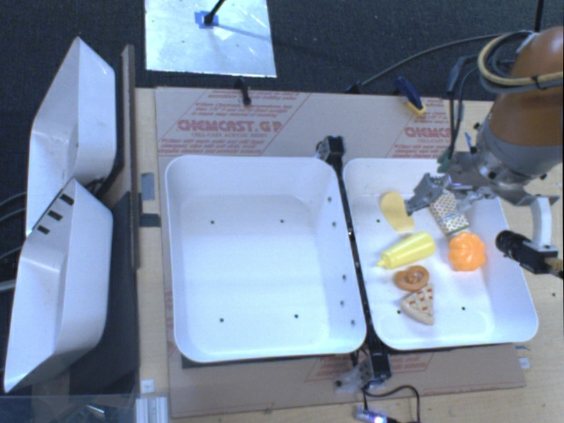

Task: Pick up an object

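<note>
The bench (264, 113) carries two shallow white bins side by side, and the arm (529, 95) comes in from three o'clock, bending down over the far corner of the right bin (507, 324). The left bin (256, 183) sits at nine o'clock of it, sharing a dark seam between the two rims. Two more white tubs (70, 236) lean off the bench at the far nine o'clock edge.

The gripper (436, 192) hangs low over the right bin's upper middle, its grey fingers spread apart with nothing between them. It probably sits there because the toys are bunched under it, so any descent meets a target.

All candidates lie in the right bin. A yellow bottle (407, 251) lies on its side at the centre. An orange pumpkin (467, 252) sits just at its three o'clock. A pale yellow piece (396, 211) lies at the bottle's twelve o'clock, near the fingers. A speckled block (450, 214) rests just beside the gripper, partly under it. A brown ring (411, 278) and a pizza slice (420, 305) lie at six o'clock.

The crowding is the obstacle: bottle, ring and slice nearly touch, so fingers closing on one may nudge its neighbours.
</note>
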Robot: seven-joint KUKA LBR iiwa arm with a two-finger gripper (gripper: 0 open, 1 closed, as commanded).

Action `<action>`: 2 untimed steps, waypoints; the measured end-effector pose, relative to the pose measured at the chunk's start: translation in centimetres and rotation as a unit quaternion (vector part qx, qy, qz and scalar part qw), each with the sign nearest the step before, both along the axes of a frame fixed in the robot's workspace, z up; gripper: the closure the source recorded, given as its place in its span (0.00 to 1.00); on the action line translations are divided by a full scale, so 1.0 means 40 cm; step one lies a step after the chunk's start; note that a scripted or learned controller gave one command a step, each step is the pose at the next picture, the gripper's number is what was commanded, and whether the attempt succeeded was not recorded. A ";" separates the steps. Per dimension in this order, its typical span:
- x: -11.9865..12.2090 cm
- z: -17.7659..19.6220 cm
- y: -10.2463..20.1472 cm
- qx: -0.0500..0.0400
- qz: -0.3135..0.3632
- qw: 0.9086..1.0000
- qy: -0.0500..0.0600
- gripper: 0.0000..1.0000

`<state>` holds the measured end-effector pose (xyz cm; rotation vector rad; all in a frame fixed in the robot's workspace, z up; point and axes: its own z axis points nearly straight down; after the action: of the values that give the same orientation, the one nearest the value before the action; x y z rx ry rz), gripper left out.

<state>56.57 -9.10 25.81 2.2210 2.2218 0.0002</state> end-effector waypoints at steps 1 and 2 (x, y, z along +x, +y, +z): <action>-0.023 -0.297 -0.062 0.000 -0.001 1.000 0.005 0.00; -0.153 -0.440 -0.005 0.000 0.000 1.000 0.002 0.00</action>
<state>50.46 -9.29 8.22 2.2233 2.2238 -0.0027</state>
